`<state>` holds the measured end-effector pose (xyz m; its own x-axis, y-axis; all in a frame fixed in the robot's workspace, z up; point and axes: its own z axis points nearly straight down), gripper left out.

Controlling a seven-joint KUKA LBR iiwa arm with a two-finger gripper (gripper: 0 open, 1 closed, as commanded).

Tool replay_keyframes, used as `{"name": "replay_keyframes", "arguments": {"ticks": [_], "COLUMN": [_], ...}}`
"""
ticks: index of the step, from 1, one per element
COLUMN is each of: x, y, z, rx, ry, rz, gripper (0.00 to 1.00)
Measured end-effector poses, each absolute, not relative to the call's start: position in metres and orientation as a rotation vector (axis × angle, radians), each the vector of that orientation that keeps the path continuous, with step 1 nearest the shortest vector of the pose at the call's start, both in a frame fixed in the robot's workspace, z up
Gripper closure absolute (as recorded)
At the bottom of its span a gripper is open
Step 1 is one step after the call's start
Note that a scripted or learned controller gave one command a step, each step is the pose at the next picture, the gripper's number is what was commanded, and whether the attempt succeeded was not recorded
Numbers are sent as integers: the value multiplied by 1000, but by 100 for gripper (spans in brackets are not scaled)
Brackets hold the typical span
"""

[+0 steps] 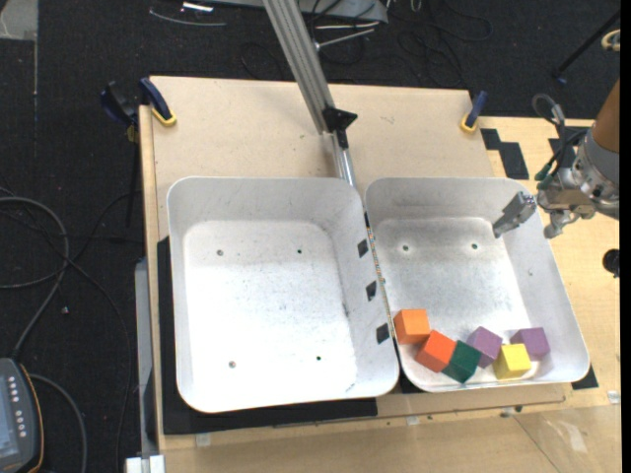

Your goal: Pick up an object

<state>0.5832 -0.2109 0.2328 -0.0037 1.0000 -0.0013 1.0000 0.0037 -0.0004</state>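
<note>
Clamps (158, 104) on bench (256, 136) corners.

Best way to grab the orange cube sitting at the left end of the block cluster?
Come straight down on the orange cube, fingers across its upper-left and lower-right faces. Its left and far sides look open; the red-orange block crowds its lower right corner.

arm: enters at the tabletop's right edge, near its far right corner | wrist (596, 170): grey, angled down and leftward | claw (533, 216): two fingers spread apart, nothing between them, raised
</note>
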Motion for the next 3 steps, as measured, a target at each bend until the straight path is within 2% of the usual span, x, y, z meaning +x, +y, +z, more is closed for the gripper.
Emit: {"name": "replay_keyframes", "arguments": {"ticks": [1,2,3], "x": [552,582,535], "y": [-163,-210,-171], "z": [154,221,94], "rx": [2222,2217,2222], "ry": [2234,2213,2219], "rz": [-5,4,0], "gripper": [0,0,0]}}
